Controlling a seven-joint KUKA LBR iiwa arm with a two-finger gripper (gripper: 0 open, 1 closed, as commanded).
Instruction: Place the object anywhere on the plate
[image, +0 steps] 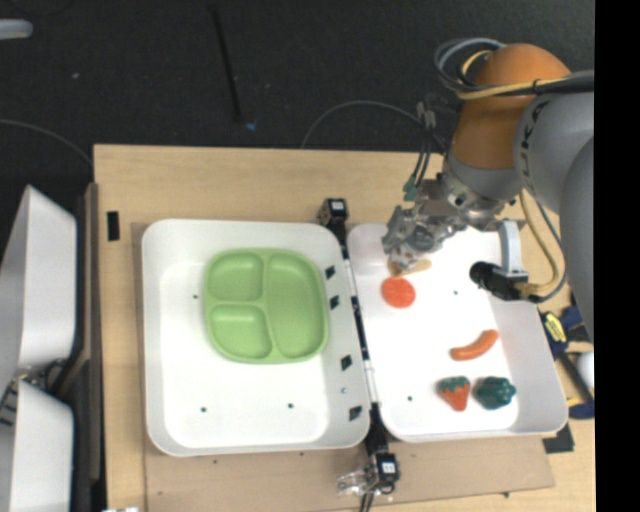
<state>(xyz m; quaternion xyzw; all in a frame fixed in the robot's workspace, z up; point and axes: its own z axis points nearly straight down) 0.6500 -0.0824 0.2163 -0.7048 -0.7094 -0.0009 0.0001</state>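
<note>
Figure. A tool (413, 245) poised over the right bin (420, 350) of two shallow white plastic bins on a pale wooden table (200, 180). Whether the tool is released or clenched cannot be told from this angle. A small tan piece (413, 266) shows directly under the tool's tip, and it is unclear whether this is gripped or merely lies beneath.

The likely object of the task, a round orange-red disc (399, 292), lies flat on the bin floor just beside the tool, on the side toward the view's bottom edge, and apart from it. The plate (266, 304) is a smooth, light-green, rounded-square dish moulded into three compartments. It sits well apart from the tool in the left bin (180, 400), across the raised rims where the bins meet.

Farther from the tool on the disc's side lie a curved orange sausage shape (474, 345), a red strawberry (455, 392) with a green top, and a bumpy teal lump (494, 392) touching or nearly touching the strawberry.

Risks, as judged. The disc looks low and smooth, so a descent off its centre could push it along the slick floor instead of capturing it. A thin edge gives little purchase, so it may slip out during the lift. In the carry toward the plate, too low a path could strike the paired rims. A release near the plate's edge could let the disc slide off onto the bin floor.
</note>
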